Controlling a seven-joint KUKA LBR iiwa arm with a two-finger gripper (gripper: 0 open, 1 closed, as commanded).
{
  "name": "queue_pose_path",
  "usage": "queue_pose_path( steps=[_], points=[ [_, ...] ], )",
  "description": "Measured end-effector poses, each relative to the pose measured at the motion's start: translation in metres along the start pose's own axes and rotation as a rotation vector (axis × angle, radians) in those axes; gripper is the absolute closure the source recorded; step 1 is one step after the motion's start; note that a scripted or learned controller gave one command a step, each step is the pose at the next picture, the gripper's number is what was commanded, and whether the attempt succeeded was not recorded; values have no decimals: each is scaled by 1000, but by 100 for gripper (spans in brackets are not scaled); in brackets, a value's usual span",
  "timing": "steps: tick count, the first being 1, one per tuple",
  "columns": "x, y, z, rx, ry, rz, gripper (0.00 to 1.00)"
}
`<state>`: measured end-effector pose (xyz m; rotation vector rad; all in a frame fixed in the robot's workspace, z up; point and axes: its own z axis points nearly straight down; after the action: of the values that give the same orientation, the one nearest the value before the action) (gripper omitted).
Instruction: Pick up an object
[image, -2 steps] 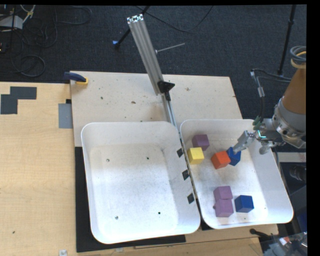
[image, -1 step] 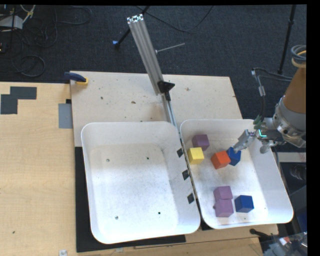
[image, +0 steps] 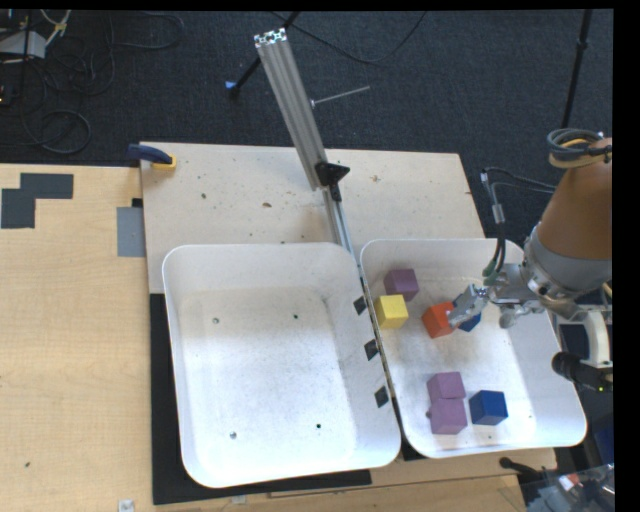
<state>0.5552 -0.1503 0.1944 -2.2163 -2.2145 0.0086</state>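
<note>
In the right bin (image: 545, 436) lie several small blocks. An orange block (image: 435, 321) sits near the bin's middle. My gripper (image: 476, 311) hangs just to its right, close against it, and a small blue piece shows at the gripper's tip. Whether the orange block is gripped cannot be made out. A yellow block (image: 392, 311) and a purple block (image: 401, 281) lie to the left, near the divider. Two purple blocks (image: 447, 400) and a blue block (image: 488, 406) sit toward the front.
The left bin (image: 200, 300) stands beside the right one, with black clips along the shared rim (image: 368, 348). A slanted aluminium bar (image: 298, 110) rises behind the bins. The grey arm with its orange band (image: 585, 205) overhangs the right bin's right side.
</note>
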Motion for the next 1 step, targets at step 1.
queue_pose_path(
  steps=[1],
  points=[
    [2,-1,44,-2,0,1,0]
  ],
)
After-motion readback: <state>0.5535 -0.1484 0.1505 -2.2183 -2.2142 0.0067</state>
